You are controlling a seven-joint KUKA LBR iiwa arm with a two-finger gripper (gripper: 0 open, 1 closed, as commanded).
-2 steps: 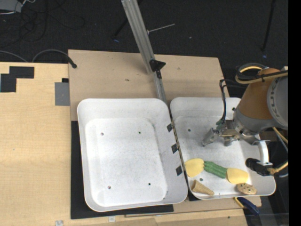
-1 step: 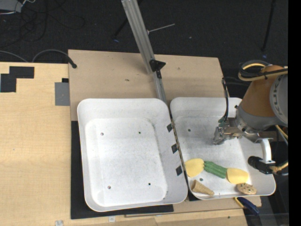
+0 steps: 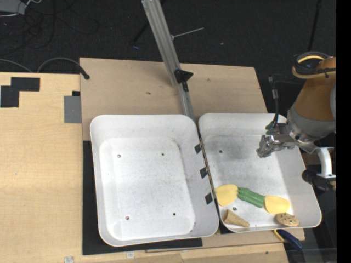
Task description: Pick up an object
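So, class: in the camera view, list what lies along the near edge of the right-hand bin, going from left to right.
Yellow piece → brown cone → green piece → second yellow piece → brown speckled cookie.

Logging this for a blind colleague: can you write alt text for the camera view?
The gripper hangs over the right bin, above a yellow-and-green toy, a cone and a cookie lying along its near edge. The left bin sits alongside.
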